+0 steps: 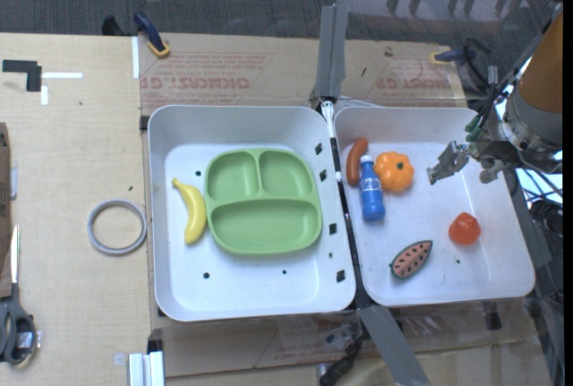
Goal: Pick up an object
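- My end effector (466,162) hovers over the right white bin (501,281), fingers parted, gripping nothing.
- The small round red tomato (464,229) lies just nearward of it; the orange pumpkin (394,171) sits left.

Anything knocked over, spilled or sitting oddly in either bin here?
Nothing stands out. The green plate lies flat with the banana beside it in the left bin; the bottle, pumpkin, sausage, tomato and watermelon slice rest inside the right bin.

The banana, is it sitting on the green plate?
No, the banana lies on the white floor of the left bin, just beside the green plate.
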You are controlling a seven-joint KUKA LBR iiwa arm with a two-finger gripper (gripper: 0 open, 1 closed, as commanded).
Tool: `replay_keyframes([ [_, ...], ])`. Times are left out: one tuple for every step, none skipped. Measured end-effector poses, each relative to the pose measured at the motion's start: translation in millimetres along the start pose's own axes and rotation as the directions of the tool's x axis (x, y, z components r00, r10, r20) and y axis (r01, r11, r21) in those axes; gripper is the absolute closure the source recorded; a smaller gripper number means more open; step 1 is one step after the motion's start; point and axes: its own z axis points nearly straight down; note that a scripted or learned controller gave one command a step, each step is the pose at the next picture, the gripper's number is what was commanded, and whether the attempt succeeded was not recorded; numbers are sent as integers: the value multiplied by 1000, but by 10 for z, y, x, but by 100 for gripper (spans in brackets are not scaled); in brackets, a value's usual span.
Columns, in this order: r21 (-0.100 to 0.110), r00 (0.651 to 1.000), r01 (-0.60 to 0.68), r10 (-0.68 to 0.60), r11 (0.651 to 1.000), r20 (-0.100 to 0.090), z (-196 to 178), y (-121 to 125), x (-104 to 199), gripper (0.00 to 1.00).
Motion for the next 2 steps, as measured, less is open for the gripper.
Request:
replay_keyframes([
  [0, 1000, -1, 1, 1000, 1, 802, 639, 174, 0],
  [-9, 1000, 2, -2, 1000, 1, 1558, 1047, 359, 0],
])
